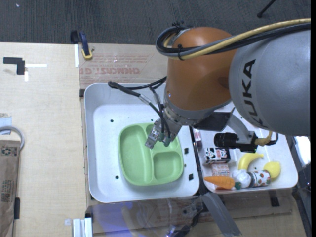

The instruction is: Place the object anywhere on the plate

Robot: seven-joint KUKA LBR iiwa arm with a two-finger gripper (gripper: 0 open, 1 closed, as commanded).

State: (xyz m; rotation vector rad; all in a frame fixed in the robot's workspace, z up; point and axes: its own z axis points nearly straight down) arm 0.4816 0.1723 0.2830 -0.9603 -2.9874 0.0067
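A light green divided plate (148, 159) lies in the left white bin (101, 132). My gripper (158, 141) hangs over the plate's upper middle, close to its dividing ridge. Its two grey fingers (151, 140) stand apart, so it is open. Between them I make out only the green of the plate, and no object shows there. The orange wrist band and the grey arm hide the bin's upper right corner.
The right bin (291, 179) holds a small black-and-white carton (217, 155), a banana (249, 160), a carrot (219, 181), a yellow lemon-like piece (273, 169) and a small bottle (254, 179). Black cables (133, 89) run across the left bin's top edge.
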